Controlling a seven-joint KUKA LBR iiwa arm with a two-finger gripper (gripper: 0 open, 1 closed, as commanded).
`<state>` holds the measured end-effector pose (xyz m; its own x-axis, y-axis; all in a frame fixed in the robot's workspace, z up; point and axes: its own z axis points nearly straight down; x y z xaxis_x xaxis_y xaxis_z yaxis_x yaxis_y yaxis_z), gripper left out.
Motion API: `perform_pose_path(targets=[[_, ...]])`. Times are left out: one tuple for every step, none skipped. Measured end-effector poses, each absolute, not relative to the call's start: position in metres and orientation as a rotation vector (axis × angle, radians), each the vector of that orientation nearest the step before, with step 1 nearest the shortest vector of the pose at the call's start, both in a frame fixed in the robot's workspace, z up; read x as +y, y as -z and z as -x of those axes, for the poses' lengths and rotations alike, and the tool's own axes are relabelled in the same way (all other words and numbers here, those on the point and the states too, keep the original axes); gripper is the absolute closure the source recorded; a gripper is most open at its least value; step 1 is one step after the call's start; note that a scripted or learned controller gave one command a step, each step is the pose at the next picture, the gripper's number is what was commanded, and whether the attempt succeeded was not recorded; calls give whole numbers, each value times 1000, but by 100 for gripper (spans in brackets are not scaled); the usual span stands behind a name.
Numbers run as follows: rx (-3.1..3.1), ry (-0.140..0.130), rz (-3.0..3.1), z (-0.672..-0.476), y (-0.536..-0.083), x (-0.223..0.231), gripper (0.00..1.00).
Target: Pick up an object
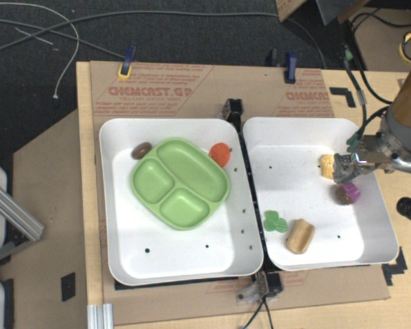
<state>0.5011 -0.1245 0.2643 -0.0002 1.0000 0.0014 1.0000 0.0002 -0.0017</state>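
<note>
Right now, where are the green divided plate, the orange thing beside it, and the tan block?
green divided plate [180,181]: camera view, centre ridge.
orange thing [220,153]: camera view, its top.
tan block [300,236]: camera view, upper face.

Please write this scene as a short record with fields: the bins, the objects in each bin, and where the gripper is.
left bin: green divided plate, brown object at the plate's upper left edge, orange object at its upper right edge
right bin: yellow object, purple object, green object, tan object
gripper: low over the right bin, between the yellow and purple objects
gripper fingers: cannot tell
held object: none seen between the fingers
</note>
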Motion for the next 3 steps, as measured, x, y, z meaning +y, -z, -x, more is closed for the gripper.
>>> perform_pose_path(targets=[[-2220, 0, 2220, -501, -264, -124, 0], [-2219, -1, 2220, -499, -223, -128, 0], [-2215, -4, 2218, -493, -174, -136, 0]])
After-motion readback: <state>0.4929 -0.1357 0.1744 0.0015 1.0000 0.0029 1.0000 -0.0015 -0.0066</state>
